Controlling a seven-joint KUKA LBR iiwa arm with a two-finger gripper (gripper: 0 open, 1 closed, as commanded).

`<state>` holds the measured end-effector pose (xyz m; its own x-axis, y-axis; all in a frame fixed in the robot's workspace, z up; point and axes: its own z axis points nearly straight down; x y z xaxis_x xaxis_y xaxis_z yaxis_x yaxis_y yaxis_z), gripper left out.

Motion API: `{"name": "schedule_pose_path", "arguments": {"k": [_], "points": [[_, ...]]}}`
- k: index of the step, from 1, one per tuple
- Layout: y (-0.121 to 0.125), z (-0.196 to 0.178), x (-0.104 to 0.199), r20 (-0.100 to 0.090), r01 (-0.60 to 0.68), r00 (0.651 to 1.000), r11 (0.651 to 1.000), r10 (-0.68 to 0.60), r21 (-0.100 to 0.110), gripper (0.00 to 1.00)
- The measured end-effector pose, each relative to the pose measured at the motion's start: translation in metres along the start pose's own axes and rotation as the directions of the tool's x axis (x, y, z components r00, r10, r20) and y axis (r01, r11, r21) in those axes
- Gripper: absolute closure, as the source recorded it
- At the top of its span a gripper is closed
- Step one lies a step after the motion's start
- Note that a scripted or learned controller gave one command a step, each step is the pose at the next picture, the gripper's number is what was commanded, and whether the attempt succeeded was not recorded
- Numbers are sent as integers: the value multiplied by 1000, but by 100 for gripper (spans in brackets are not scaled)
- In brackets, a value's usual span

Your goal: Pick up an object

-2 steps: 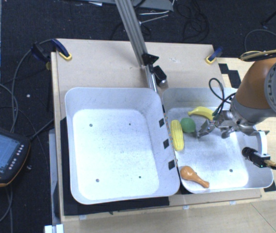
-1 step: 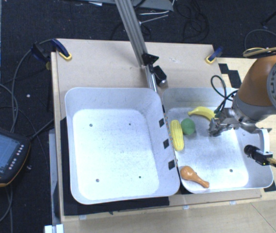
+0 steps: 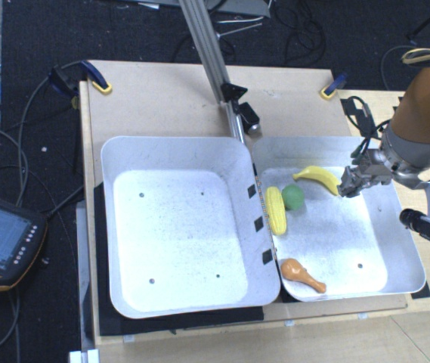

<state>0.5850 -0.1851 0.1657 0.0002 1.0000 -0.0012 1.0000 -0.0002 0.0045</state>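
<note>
A grey-and-orange arm reaches in from the right over the table (image 3: 162, 97), its tool (image 3: 348, 184) low inside the right-hand bin (image 3: 407, 274) and right at the far end of a yellow banana (image 3: 317, 178). From where I stand, whether the tool is released or clenched cannot be told; the dark wrist hardware blurs into it, and nothing can be seen held in it.

The banana lies near the bin's back wall, just to the tool's left, touching it or nearly so. Its long axis runs roughly left to right across the view with a slight downward curve toward the tool, so the tool sits at the fruit's tip, not over its middle. That offset looks like the thing any grasp here would turn on: a shift left along the banana would be needed to straddle its body.

Further left, a green ball (image 3: 293, 197) rests against an upright ear of yellow corn (image 3: 276, 209) by the divider between bins. An orange pear-shaped toy (image 3: 302, 274) lies near the front edge, well apart from the tool. The left-hand bin (image 3: 124, 153) sits beside it.
</note>
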Motion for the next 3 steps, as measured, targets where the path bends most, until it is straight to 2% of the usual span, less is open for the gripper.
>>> {"name": "schedule_pose_path", "arguments": {"k": [2,3], "points": [[-5,-112,-3,0,1,1000,1000,-1,0,100],[-4,-96,48,-2,5,1000,1000,-5,6,100]]}}
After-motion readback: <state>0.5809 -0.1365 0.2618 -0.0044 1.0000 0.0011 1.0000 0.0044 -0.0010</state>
